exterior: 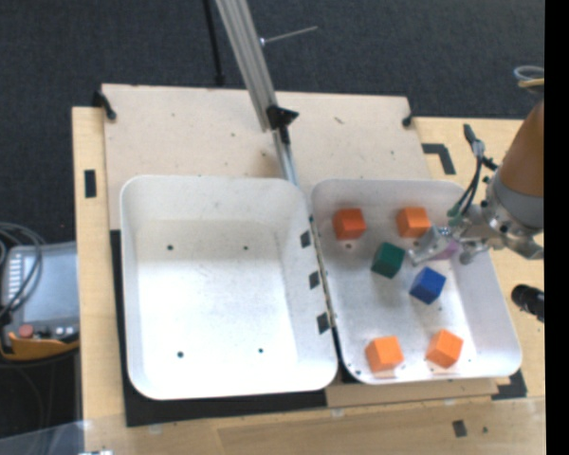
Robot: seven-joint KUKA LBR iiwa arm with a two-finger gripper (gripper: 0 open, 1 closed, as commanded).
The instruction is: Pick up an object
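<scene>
The right bin [488, 297] holds several small blocks. Two orange ones [350, 223] [412, 221] lie near its far wall and two more [384, 353] [444, 348] near its front. A green block [388, 260] and a blue block [427, 284] sit in the middle. My gripper [446, 247] hangs over the bin's right-middle part, just above and right of the blue block. A small purple object [445, 248] shows between its grey fingers, and the gripper is shut on it.
The left bin [133, 282] stands beside the right one, and a raised rim [321, 282] divides them. A slanted metal pole [251, 60] rises behind the bins. A grey box with cables [33, 297] sits off the bench at the left.
</scene>
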